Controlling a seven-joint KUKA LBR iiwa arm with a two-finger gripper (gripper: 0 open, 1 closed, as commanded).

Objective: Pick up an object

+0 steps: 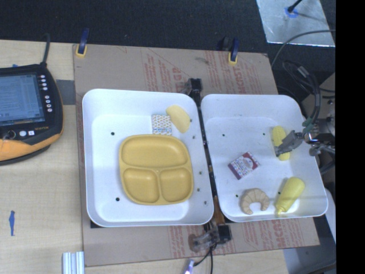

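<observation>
While the hand (287, 144) sits low at the right bin's (259, 104) far right side, its dark fingers touch the small yellow piece (279, 136) there; whether they are spread or pinching it cannot be told. A sound grasp probably needs the piece centred between them before lifting straight up. Little of the arm shows, entering from the right edge. Nearby lie a yellow bottle (290, 194), a croissant (254, 200) and a red packet (243, 165).
</observation>
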